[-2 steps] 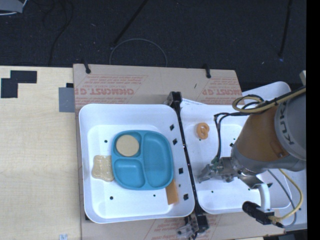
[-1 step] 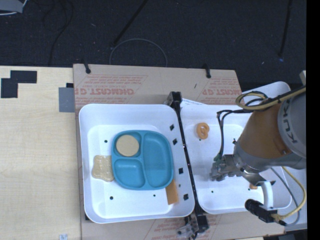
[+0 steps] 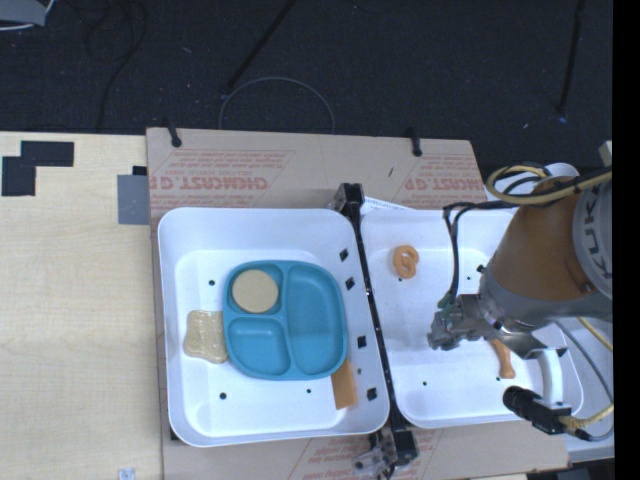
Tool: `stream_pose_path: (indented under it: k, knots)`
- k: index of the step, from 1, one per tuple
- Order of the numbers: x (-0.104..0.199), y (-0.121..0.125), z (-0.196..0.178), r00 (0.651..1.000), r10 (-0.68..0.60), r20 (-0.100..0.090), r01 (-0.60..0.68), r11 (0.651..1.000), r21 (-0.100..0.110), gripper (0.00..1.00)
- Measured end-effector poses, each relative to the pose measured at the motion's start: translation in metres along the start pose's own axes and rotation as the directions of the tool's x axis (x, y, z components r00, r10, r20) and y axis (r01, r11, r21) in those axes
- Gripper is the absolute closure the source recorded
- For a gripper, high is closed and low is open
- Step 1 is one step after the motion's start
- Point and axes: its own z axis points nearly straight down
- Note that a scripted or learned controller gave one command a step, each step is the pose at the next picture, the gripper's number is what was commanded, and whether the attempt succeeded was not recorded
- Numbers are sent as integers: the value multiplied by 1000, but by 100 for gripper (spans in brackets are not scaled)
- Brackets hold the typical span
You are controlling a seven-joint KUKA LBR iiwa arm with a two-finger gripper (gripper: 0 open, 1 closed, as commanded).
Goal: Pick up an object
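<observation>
The grey arm with its orange band comes in from three o'clock and hangs its two-finger gripper low over the right-hand shallow white bin, near that bin's centre. The view looks down on the wrist, so whether anything is clamped there cannot be told.

The likeliest things to be picked up are both in this bin. A small orange ring-shaped piece lies on the floor at about eleven o'clock from the gripper, well apart from it. A thin orange stick-like piece lies at about four o'clock, just beside the arm's body and partly under it.

In the left-hand white bin a blue three-compartment plastic tray carries a tan round disc in its upper-left compartment. A pale beige flat piece touches the tray's nine o'clock edge, and a brown flat strip sits at its five o'clock corner.

The main risk, as I judge it, is a grasp on nothing: the gripper stands over bare bin floor between the two orange pieces, so a straight descent would meet only plastic. A sideways move toward the stick could nudge it away, since it looks light. The ring lies flat and low and may slip aside under contact. The looping cables at the arm could also snag the bin's rim.
</observation>
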Motion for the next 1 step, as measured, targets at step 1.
stream_pose_path:
  k: [1]
  knots:
    - [1, 4, -62, 1000, 1, 1, -1, 1000, -2, 100]
